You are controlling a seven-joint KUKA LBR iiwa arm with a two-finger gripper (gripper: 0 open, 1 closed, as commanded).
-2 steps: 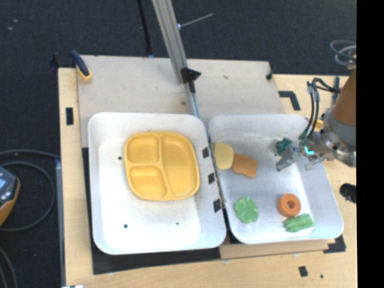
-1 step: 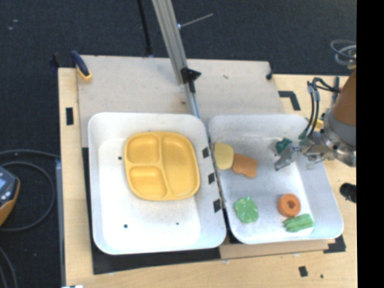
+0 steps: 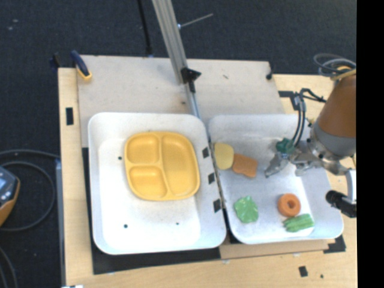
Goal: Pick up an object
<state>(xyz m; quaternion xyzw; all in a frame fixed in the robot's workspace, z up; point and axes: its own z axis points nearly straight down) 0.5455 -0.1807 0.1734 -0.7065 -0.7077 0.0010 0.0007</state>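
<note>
Five small items seen in right bin (image 3: 264, 128): orange ring (image 3: 289, 205) round, holed | gripper (image 3: 273, 167) lowered above bin, finger state untellable

Yellow tray (image 3: 162, 165), orange ring (image 3: 289, 204), white bins (image 3: 96, 161)

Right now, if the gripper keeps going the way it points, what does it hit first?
Probably the brown block: the gripper points down-left toward it in the right bin. Depth is unclear; it might meet the bin floor first.

The arm (image 3: 339, 110) is cut off at the right edge. Blur hides how the gripper (image 3: 275, 165) ends. A device (image 3: 7, 191) is cropped left.
</note>
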